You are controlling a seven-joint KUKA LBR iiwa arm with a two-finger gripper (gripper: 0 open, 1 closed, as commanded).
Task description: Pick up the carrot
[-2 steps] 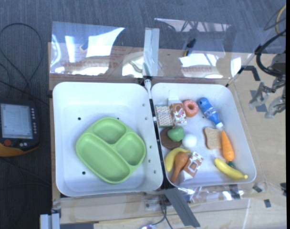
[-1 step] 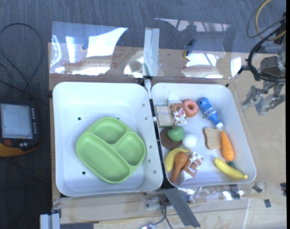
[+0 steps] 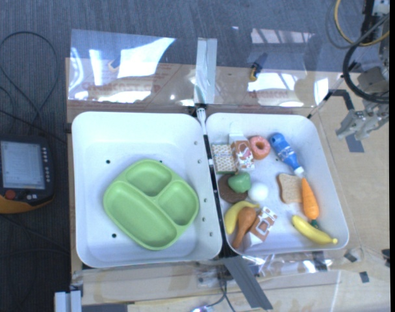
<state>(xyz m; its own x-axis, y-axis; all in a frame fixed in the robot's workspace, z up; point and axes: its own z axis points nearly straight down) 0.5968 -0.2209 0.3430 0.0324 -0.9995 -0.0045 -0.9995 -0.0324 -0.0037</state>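
The carrot (image 3: 308, 200) is lying untouched in the right bin (image 3: 327, 155), near that bin's right wall and toward the table's right edge, so the pick is looking not yet begun: nothing is gripping it and the whole approach, descent, grasp and lift are remaining. The gripper (image 3: 361, 125) is hanging outside the bin past its far right corner, well apart from the carrot, and whether it is released or clenched I cannot tell, since it is showing small and blurred. The carrot is a smooth orange toy, tapered and slim, with a dark green stub at its near end, lying roughly lengthwise from far to near. It is sitting just beside a tan slice of bread (image 3: 290, 187) on its left, and a curved yellow banana (image 3: 312, 231) is lying close to its near tip, so a clean grasp is likely calling for care with both neighbours. A glossy blue bottle (image 3: 284, 149) is resting farther back, and a pink-iced doughnut (image 3: 258, 147) beside that. The left bin (image 3: 93, 135) is carrying a matte green divided plate (image 3: 151, 203) with rounded compartments. Both bins are looking like hard, shiny white plastic with shallow walls.
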